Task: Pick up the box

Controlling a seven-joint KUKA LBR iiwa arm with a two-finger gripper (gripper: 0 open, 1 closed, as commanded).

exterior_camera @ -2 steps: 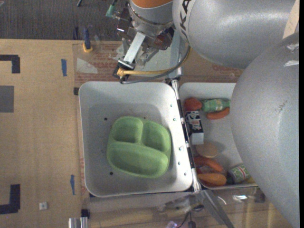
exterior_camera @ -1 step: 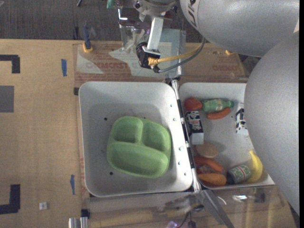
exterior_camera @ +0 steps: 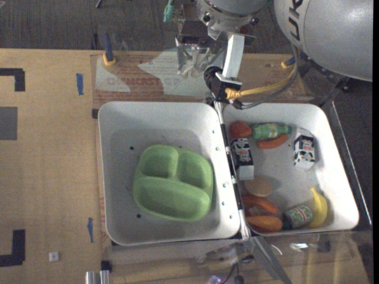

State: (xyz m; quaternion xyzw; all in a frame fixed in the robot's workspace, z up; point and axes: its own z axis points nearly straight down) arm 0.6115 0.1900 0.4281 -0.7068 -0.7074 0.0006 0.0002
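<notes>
From the overhead camera, the claw [exterior_camera: 188, 64] hangs above the wooden worktop [exterior_camera: 47, 158] at twelve o'clock, beyond the far rim of both bins and well apart from everything in them; whether it is open or closed I cannot tell, and nothing shows in it. There are two candidates for the box: a small black-and-white cow-print carton [exterior_camera: 243, 157] lying right against the dividing wall at nine o'clock in the right white bin [exterior_camera: 340, 158], and a second cow-print carton [exterior_camera: 304, 151] standing free toward three o'clock. The first looks the riskier pick: pressed to the wall, it leaves little room for a finger on that side, so the claw may strike the rim or push the carton aside. Its neighbours, a red tomato-like piece [exterior_camera: 240, 129] and a tan round biscuit [exterior_camera: 259, 187], crowd it too and could get nudged. The cartons look flat-sided and smooth, likely slippery. The left white bin [exterior_camera: 118, 129] holds a glossy green divided plastic plate [exterior_camera: 173, 182].
</notes>
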